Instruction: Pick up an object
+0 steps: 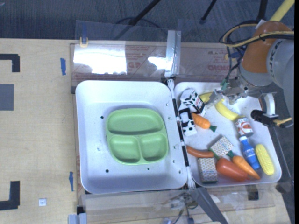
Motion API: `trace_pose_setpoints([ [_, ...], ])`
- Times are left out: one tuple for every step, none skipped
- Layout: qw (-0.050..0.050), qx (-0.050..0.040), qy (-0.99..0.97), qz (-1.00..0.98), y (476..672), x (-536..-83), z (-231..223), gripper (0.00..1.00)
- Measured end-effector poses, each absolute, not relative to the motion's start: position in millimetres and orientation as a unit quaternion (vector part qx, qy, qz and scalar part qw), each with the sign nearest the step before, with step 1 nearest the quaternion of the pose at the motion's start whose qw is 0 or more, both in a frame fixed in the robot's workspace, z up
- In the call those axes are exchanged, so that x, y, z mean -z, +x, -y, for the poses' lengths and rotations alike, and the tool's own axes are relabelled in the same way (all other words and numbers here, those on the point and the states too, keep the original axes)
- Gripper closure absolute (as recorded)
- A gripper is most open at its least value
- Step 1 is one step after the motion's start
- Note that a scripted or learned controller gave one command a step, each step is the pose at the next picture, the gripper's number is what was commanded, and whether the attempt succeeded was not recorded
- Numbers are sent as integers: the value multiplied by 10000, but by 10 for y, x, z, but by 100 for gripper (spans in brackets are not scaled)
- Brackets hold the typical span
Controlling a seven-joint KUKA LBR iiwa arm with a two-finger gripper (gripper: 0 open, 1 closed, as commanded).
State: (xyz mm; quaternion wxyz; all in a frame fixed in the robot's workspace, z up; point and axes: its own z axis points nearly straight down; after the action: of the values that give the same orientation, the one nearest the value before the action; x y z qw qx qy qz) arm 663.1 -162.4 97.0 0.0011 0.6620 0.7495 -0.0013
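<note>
Bottom of frame, right white bin (275, 171): small speckled block (208, 170) at lower left corner, red-orange pepper-shaped toy (228, 169) just beside it, orange carrot (245, 166) touching that on the right. Yellow corn cob (264, 159) near the right wall, blue bottle with white cap (249, 152) just left of it, lying tilted. Checkered green-white packet (222, 146) and long orange-red sausage-shaped piece (200, 151) mid-bin, close together.

Left white bin (88, 171): green three-compartment plastic tray (138, 135) centred in it, flat.

Further up, right bin: small red-white can (244, 125), second smaller carrot with green top (202, 122), black-and-white cow-pattern toy (188, 115) lying against the divider between bins, yellow banana (226, 110) tilted in the upper middle.

Top right of frame: grey arm with orange band (259, 55) over the bin's far corner. Gripper (224, 93) low over the upper part of the right bin, just above the banana and near a second yellowish piece (205, 97). Claw state: cannot tell, probably too blurred and small here. Nothing visibly pinched.
</note>
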Motion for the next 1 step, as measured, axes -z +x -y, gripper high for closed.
trace_pose_setpoints([
  [-3, 23, 6615, -7499, 6627, -1073, 1622, 100],
])
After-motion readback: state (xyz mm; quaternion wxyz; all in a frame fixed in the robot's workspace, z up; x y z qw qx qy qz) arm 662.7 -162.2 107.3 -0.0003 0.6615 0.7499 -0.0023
